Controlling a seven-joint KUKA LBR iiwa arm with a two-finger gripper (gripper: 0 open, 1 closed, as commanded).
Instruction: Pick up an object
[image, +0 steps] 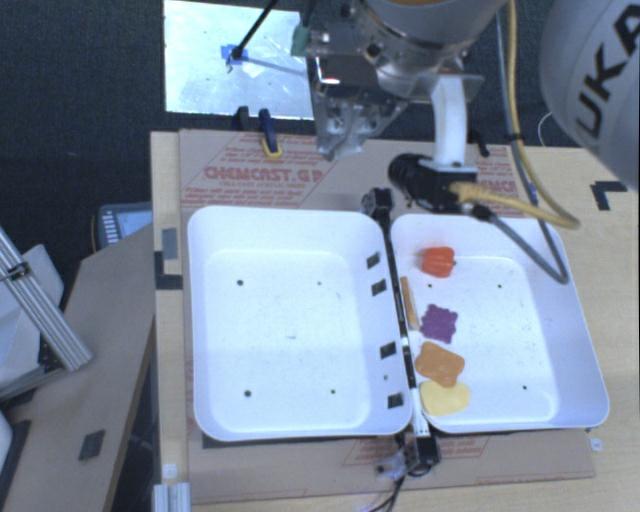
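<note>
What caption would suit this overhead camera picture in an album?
Robot gripper poised above two white bins, the right one holding small orange, purple, tan and yellow toys.

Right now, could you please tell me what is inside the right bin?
Inside the right bin, along its left wall, lie four small pieces: an orange-red one, a purple one, an orange one and a yellow one. Nothing covers them.

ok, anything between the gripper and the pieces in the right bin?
Nothing visible. The gripper sits high above the bench's far edge, over the cardboard behind the bins. The four pieces lie uncovered along the right bin's left wall: red-orange piece, purple piece, orange piece, yellow piece. That wall crowds them.
</note>
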